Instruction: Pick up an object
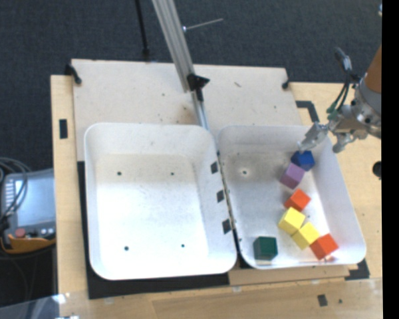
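White plastic forms two shallow bins on the bench, the left bin (153,198) and the right bin (253,178) side by side. Nearest the camera, in the right bin, a green cube (265,247) sits by the front wall. Just right of it, an orange cube (324,245) touches a yellow cube (307,234), with a second yellow cube (292,220) and another orange cube (298,200) lined up behind them. Farther back, a purple cube (293,175) lies touching a blue cube (304,159). Beyond these, the gripper (326,137) hangs over the bin's far right corner, just above the blue cube. Whether its jaws are released or clenched cannot be told. Nothing is seen between them.
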Robot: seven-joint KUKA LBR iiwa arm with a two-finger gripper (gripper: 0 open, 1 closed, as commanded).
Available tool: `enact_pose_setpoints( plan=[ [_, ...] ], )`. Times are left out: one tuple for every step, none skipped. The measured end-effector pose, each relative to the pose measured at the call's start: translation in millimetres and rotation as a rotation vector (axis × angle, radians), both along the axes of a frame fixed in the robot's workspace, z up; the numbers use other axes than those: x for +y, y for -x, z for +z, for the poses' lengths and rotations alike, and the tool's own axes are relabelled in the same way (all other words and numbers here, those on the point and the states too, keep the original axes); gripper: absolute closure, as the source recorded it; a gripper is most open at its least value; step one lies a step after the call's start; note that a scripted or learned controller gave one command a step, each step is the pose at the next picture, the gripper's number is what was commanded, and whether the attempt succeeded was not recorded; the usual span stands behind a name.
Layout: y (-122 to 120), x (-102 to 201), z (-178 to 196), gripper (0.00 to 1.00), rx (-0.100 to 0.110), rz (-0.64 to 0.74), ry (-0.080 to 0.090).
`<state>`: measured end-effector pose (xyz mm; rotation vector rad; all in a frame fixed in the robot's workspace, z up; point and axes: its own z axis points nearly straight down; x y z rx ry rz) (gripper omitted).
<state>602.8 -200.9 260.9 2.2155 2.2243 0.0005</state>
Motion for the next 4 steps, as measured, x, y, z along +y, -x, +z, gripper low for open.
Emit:
enact_pose_setpoints(
  plan=[
    [0.1, -0.4, 0.1, 0.00, 0.000, 0.001, 0.001],
    [9.4, -3.2, -46.7, 0.00, 0.005, -0.005, 0.001],
    [8.5, 3.4, -92.7, 0.00, 0.005, -0.004, 0.000],
    [1.1, -3.3, -141.5, 0.00, 0.005, -0.006, 0.001]
  ],
)
